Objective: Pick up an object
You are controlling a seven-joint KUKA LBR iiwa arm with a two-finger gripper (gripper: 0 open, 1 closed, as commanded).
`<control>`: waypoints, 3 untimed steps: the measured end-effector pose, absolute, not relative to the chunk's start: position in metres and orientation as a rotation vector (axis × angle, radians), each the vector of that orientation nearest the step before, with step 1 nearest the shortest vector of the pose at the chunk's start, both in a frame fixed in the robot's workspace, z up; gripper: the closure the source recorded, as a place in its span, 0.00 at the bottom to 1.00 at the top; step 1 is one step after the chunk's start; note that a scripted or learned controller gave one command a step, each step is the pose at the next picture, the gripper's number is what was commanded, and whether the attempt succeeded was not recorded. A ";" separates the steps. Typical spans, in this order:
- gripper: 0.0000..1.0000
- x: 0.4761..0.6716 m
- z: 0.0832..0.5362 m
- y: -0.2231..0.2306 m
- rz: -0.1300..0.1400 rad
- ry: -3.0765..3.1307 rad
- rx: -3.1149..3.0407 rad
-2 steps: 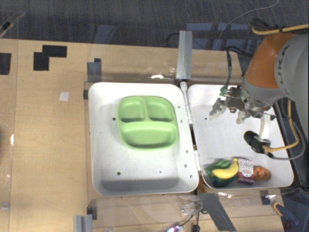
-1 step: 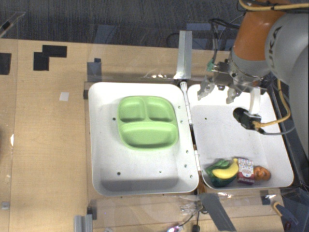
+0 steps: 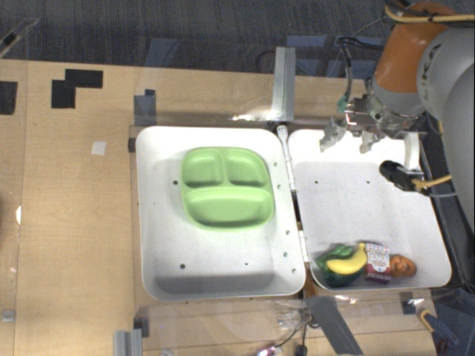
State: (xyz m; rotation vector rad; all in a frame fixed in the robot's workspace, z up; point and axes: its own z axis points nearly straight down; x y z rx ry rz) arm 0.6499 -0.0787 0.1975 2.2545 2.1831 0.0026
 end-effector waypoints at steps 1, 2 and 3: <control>0.00 0.582 0.192 -0.110 0.004 2.370 2.056; 0.00 0.620 0.119 -0.109 0.002 1.752 2.606; 0.00 0.581 0.186 -0.138 0.003 0.938 2.997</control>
